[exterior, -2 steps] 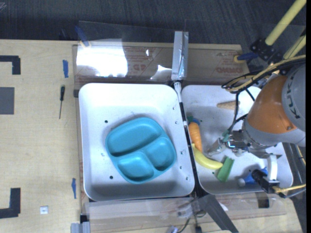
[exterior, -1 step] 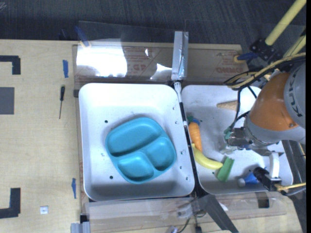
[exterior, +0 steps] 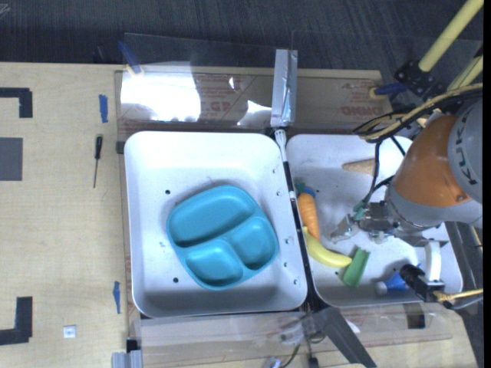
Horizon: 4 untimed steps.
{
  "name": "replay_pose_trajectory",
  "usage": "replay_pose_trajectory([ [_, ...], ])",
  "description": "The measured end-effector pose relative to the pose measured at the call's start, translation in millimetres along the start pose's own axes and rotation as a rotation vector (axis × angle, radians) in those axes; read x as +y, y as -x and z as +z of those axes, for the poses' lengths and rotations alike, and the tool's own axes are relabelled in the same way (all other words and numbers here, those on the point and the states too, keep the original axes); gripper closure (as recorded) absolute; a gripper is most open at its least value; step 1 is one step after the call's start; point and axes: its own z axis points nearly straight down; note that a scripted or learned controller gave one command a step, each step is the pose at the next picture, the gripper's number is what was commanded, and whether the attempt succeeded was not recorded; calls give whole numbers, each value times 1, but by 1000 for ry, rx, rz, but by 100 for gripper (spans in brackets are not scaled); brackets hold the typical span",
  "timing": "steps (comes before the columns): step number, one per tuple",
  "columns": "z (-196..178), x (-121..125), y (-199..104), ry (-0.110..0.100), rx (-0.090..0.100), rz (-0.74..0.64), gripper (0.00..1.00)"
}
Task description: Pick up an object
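The likeliest thing to be picked is the yellow banana (exterior: 325,254), lying in the right bin (exterior: 337,150) toward the lower middle of the frame. Its long axis runs from upper left to lower right, one end near the orange carrot (exterior: 308,213) and the other touching a green piece (exterior: 355,267).

The tool (exterior: 354,225) sits just above and to the right of the banana, near but apart from it. Its metal tips point left toward the carrot and banana, yet they are small and partly blurred, so whether they stand wide or narrow I cannot tell; nothing shows between them. In my judgement, the coming move turns on this: the banana lies down and to the left of the tool, and its slanted axis would call for the tool to close across it, not along it.

Further out, a blue object (exterior: 393,284) lies at the bin's lower right. The left bin (exterior: 146,159) holds a blue divided tray (exterior: 222,236). The arm (exterior: 433,175) enters from the right, over the wooden table (exterior: 54,205).
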Motion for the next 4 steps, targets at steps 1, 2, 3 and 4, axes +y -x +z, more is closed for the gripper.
replay_pose_trajectory([
  [1,13,76,48,-7,0,-19,0],
  [2,-29,125,16,-5,0,-183,0],
  [3,12,56,9,-5,1,-197,0],
  [4,12,99,-10,-4,1,-358,0],
])
